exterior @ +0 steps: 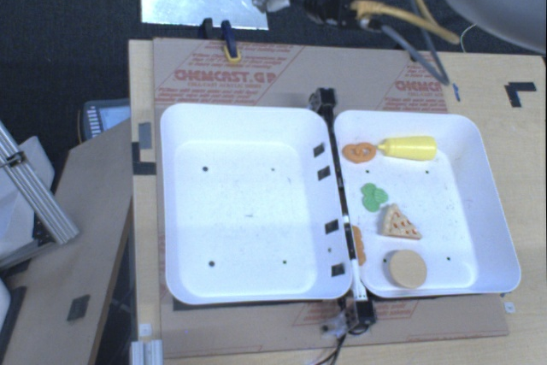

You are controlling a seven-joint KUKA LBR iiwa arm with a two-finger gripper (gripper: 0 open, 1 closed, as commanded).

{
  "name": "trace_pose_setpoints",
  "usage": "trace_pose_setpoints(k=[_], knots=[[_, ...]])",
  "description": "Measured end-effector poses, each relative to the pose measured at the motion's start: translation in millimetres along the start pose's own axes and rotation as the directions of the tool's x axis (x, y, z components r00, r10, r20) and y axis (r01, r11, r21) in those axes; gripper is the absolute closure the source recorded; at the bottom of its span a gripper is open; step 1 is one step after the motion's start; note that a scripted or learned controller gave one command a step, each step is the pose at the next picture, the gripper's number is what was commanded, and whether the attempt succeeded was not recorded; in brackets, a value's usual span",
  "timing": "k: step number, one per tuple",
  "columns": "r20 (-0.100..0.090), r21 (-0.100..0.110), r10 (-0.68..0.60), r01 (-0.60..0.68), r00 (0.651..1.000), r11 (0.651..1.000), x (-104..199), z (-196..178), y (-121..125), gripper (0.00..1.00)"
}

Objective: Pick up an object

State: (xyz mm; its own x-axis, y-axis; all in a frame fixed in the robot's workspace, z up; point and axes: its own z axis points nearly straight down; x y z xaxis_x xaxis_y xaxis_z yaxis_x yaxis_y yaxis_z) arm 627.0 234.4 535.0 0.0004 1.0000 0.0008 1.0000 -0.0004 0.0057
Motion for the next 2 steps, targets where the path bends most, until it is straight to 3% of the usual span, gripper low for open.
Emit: trace_pose_setpoints(k=[1, 2], knots=[[0.000, 0.004, 0.000, 0.000, 1.000, 1.000, -1, 0, -2, 0.00], [-0.001, 0.002, -0.002, 0.002, 1.000, 1.000, 0, -11, -2, 1.00]])
